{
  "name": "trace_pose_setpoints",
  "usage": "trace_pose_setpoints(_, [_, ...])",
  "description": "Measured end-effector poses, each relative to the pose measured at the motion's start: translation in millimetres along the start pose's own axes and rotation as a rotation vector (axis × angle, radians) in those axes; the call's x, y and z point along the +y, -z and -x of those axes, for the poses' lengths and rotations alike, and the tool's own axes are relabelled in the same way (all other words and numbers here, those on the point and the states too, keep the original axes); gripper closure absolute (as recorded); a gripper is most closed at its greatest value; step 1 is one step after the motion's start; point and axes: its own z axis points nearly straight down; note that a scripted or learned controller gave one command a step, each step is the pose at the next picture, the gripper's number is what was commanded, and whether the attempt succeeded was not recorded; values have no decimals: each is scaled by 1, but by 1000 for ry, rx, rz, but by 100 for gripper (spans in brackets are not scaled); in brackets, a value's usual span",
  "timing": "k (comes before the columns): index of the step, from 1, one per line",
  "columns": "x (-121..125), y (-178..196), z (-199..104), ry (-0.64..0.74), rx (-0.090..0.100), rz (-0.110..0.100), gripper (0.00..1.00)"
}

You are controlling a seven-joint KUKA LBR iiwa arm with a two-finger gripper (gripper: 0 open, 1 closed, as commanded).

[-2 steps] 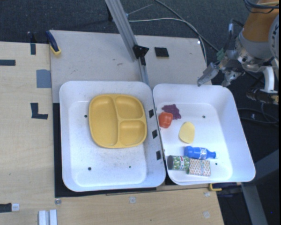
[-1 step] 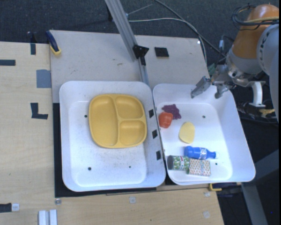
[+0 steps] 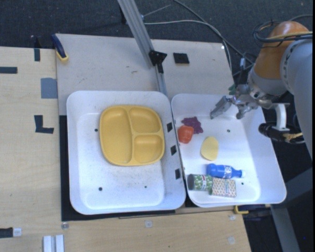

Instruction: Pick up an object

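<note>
Two fingers on your gripper (image 3: pixel 228 110) are spread apart with nothing between them, hanging over the back part of the right bin (image 3: pixel 262 164), near its far rim. Task says pick up an object, so any of these counts, and none is in hand yet.

Nearest candidates: purple item (image 3: pixel 191 123) and red-orange piece (image 3: pixel 185 134), touching each other by the bin's left wall, to the gripper's left. Yellow lemon-like object (image 3: pixel 210 148) lies apart from them, mid-bin. Blue bottle (image 3: pixel 223 171) lies on its side nearer the front, just beside a green-and-patterned packet (image 3: pixel 212 185). Left bin (image 3: pixel 79 156) holds a yellow divided plate (image 3: pixel 132 135); no need to go there.

Risks, as I judge them:
- Purple and red pieces touch, so closing there could catch both or shove one away.
- They sit tight to the wall, so a finger could hit the rim on descent.
- Bottle is round and lying down, likely to roll out of a pinch.
- Packet is flat and low, so the fingers may skate over it.

Lemon-like object looks like your cleanest target.
</note>
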Motion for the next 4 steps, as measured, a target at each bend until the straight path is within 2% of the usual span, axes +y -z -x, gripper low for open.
trace_pose_setpoints(1, [-1,-54,-1,1,0,1,0])
trace_pose_setpoints(2, [0,-40,-1,2,-1,3,100])
trace_pose_setpoints(3, [-1,3,-5,1,1,7,100])
trace_pose_setpoints(4, [-6,63,0,0,0,9,100])
